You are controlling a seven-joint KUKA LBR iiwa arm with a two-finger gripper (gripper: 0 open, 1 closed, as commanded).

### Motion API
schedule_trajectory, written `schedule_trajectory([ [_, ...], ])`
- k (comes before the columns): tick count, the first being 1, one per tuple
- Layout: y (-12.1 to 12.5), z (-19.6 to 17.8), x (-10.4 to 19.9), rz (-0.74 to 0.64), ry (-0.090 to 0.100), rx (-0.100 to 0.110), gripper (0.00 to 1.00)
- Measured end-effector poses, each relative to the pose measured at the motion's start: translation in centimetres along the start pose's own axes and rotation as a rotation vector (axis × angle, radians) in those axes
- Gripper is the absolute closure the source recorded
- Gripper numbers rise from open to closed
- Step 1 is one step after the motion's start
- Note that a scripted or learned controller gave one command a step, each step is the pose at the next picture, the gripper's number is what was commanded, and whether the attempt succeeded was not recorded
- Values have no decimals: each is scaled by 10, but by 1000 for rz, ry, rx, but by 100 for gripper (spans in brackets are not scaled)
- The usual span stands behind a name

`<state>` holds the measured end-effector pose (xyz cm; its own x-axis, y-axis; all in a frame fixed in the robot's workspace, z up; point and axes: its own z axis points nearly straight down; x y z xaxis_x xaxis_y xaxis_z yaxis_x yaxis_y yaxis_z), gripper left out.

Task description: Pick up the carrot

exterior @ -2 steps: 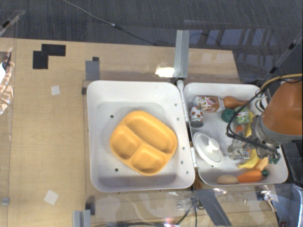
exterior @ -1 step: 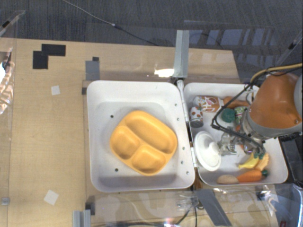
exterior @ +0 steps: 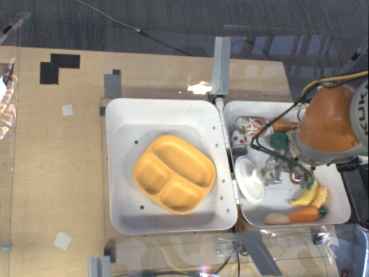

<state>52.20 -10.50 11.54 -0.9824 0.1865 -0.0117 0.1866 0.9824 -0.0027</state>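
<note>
The carrot (exterior: 304, 214), orange with a small green top at its right end, lies along the front wall of the right bin (exterior: 340, 215). My gripper (exterior: 281, 172) hangs over the middle of that bin, up and to the left of the carrot and apart from it. Nothing of the carrot is in the gripper. The arm's orange band (exterior: 326, 123) covers the bin's back right part.
Beside the carrot are a tan oval piece (exterior: 277, 218), a banana (exterior: 305, 194) and a yellow-orange piece (exterior: 320, 197). A white cup (exterior: 249, 179), a printed can (exterior: 245, 133), a green item (exterior: 279, 141) and an orange item (exterior: 283, 125) share that bin. The left bin (exterior: 121, 154) holds a yellow divided plate (exterior: 174, 173).
</note>
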Motion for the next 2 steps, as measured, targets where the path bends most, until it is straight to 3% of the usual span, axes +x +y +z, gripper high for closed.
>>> schedule_trajectory([
  [1, -36, -139, -23, -102, -10, -1, 100],
  [2, -45, 9, 20, 63, 16, -4, 100],
])
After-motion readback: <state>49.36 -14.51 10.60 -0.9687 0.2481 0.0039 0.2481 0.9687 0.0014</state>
